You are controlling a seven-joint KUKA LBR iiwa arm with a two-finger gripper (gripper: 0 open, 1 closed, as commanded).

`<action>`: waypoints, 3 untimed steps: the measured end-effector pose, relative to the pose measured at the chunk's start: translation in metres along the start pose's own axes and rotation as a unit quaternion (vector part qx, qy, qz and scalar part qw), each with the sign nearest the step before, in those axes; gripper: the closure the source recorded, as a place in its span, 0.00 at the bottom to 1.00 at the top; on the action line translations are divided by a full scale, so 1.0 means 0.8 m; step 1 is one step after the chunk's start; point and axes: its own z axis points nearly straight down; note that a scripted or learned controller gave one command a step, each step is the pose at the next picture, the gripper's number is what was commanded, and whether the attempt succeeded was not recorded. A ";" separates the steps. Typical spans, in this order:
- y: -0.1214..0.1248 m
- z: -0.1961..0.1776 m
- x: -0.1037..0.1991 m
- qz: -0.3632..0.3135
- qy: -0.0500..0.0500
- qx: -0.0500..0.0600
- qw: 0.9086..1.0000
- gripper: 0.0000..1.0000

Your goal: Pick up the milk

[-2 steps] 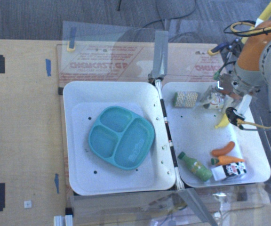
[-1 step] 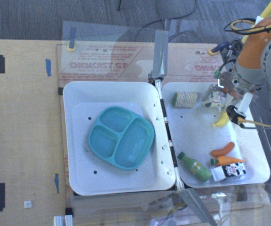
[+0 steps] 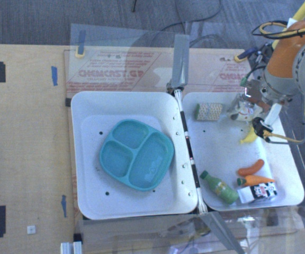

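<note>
1. Camera view, landmark = right bin: two white bins side by side on the worktop.
2. Milk: small white carton with black patches, lying in the right bin's near right corner, against the bin wall.
3. Carrot: touching the milk's far edge, lying across it. Orange sausage-shaped piece just beyond the carrot.
4. Green bottle: on its side in the right bin's near left part, just left of the milk, a small gap between them.
5. Banana: far right part of the right bin, partly covered by the arm's tooling.
6. Pale spotted sponge-like block: far left part of the right bin, near the divider.
7. Pincer: at the right bin's far right area, above the banana, well apart from the milk. Tip is blurred and cluttered by cables; cannot tell how far it is open or whether it has anything in it.
8. Arm: grey with orange band, coming in over the right bin's far right corner.
9. Left bin, beside the right bin: holds a teal divided plate, three compartments, roughly centred.
</note>
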 end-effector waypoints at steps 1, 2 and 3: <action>-0.039 -0.184 0.079 0.080 -0.011 -0.020 0.997 1.00; -0.057 -0.313 0.115 0.093 -0.011 -0.020 0.995 1.00; -0.083 -0.392 0.177 0.014 -0.013 -0.020 1.000 1.00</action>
